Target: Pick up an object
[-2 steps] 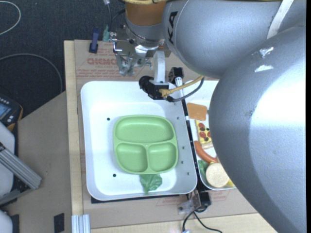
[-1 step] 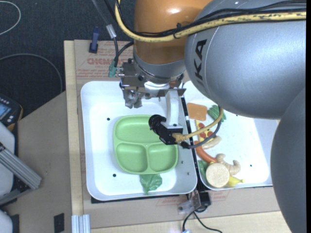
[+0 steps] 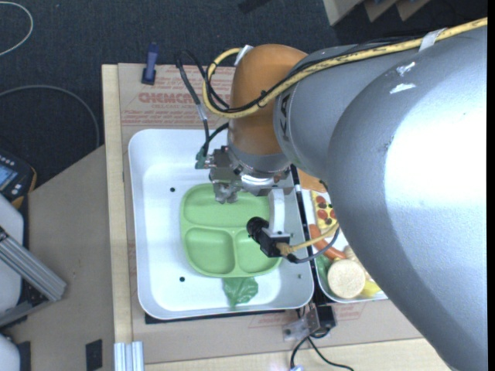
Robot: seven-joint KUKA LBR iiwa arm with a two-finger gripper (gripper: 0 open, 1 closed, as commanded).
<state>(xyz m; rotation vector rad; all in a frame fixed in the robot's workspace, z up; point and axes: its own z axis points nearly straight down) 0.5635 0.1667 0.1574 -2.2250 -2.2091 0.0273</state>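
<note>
The claw point(image 3: 225, 194) hangs over the far rim of the pale green, divided plastic tray point(image 3: 224, 234) in the left shallow white bin point(image 3: 151, 207); its opening I cannot tell; a sound grasp likely means straddling that rim squarely before lifting.

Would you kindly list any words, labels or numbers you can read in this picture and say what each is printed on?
"CHEMCA…" in red capitals on the cardboard sheet beneath the bins; the arm hides the rest of the word.
A smaller red line just below it: too blurred to read.
Faint red print on the cardboard near the front edge: too small to read.
</note>
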